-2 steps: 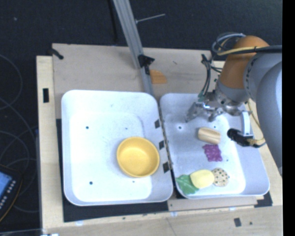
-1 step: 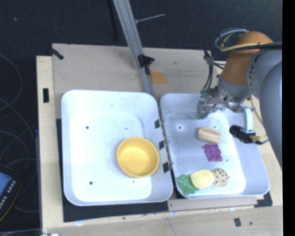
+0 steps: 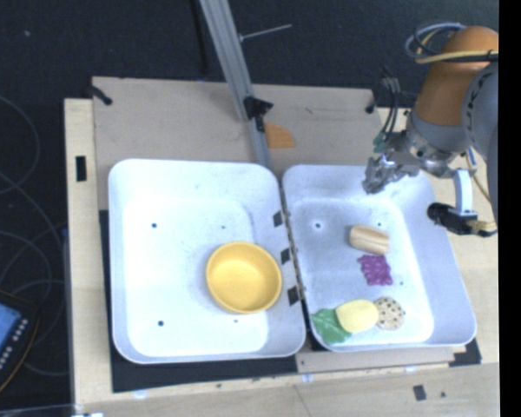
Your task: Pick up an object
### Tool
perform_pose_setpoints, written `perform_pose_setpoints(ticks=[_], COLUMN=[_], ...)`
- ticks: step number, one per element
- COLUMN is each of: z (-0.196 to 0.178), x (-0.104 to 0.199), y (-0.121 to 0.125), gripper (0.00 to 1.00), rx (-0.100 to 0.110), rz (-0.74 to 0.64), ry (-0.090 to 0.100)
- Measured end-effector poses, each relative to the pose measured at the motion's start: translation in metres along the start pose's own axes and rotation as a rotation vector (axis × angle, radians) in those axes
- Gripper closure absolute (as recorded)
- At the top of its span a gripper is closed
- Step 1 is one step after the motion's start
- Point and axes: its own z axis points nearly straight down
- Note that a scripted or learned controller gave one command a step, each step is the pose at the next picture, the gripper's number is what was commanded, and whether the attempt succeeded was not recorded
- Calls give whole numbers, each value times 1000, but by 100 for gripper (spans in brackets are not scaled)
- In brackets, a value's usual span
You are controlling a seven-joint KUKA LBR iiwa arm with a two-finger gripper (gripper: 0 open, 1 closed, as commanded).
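Two shallow white bins [image 3: 139, 198] sit on the table; the tan cylindrical roll [image 3: 369, 238] lies mid right bin, probably light and stiff, best gripped across its short width; the tool [image 3: 380, 179] hovers near the bin's far edge, grip state indiscernible.

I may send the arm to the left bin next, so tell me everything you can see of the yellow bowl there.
The yellow bowl is round and plain, with a smooth matte look like plastic, a slightly paler rim and a deeper yellow inside. It sits upright, mouth up, with nothing visible inside it. It rests on the floor of the left bin, in the near right part, close to the wall shared with the right bin but apparently not touching it. Nothing else touches it.
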Motion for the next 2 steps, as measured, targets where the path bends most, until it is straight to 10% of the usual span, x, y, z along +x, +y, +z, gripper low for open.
perform_pose_setpoints(ticks=[2], z=[-56], x=[54], y=[-23], gripper=[100], rx=[7], rz=[-6], ry=[2])
